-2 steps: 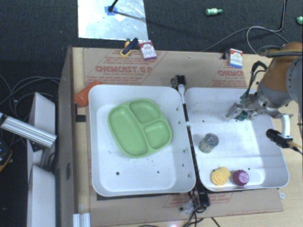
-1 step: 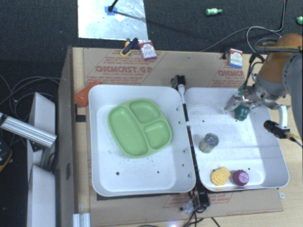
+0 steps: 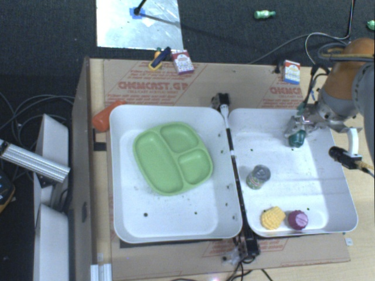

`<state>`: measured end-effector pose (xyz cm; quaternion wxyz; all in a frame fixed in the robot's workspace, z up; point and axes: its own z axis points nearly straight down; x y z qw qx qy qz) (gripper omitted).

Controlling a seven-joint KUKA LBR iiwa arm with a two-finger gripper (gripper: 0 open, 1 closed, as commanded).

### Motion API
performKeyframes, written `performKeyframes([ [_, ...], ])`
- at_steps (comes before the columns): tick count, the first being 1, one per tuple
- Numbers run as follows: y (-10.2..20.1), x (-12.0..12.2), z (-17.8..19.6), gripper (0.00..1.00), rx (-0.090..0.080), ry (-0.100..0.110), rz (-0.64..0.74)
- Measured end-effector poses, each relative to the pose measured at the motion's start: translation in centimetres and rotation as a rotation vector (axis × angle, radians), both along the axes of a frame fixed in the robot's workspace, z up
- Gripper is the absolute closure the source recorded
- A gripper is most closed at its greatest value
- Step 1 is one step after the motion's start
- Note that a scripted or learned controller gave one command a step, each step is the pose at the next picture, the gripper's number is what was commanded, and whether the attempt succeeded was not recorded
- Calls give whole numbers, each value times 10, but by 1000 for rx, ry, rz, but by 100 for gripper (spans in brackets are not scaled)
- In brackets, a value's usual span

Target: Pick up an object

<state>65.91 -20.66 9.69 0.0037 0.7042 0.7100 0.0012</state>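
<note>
Small teal object [image 3: 297,137], at the upper right of the frame in the right white bin [image 3: 328,186], sits right at the end effector [image 3: 298,129], whose grip I cannot tell, so the pick looks begun but not yet lifted.

You can't tell whether the gripper [image 3: 297,134] grips the teal thing [image 3: 297,137] beneath it; the arm [image 3: 348,75] runs off-frame behind.

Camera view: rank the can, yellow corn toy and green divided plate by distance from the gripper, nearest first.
From the gripper, upper right bin:
1. Small metal can, mid right bin.
2. Yellow corn toy, front of the right bin.
3. Green divided plate, left bin.
</note>
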Motion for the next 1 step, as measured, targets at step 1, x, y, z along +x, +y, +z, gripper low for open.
performKeyframes([
  [1, 64, -13, 58, 100, 4, 2, -3],
])
